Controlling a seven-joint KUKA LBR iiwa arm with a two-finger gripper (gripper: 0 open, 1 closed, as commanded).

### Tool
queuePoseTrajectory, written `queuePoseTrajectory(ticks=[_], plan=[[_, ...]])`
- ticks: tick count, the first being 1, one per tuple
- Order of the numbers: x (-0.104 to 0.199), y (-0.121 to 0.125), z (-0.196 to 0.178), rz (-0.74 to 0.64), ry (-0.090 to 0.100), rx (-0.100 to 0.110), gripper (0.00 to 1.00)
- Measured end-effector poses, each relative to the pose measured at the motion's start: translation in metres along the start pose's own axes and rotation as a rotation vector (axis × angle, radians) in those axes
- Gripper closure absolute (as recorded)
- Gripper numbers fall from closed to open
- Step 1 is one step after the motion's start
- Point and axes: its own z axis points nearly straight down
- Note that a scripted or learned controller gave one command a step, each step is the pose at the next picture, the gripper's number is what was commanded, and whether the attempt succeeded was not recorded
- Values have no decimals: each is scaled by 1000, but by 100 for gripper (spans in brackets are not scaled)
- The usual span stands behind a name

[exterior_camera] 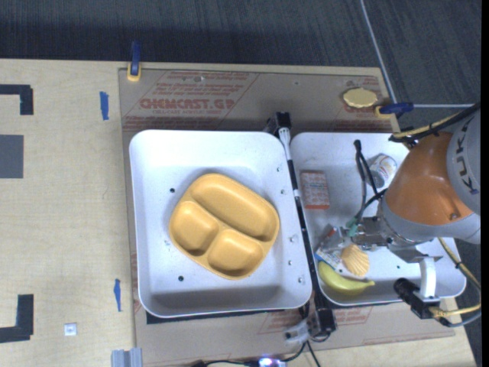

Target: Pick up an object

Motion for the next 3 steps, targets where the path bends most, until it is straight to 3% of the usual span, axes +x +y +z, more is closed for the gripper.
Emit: queuePoseTrajectory(ticks=[1, 2, 3], plan=[[1, 2, -11, -1, 1, -5, 100], [0, 2, -11, 0, 0, -5, 0], [3, -1, 0, -1, 2, 3, 0]])
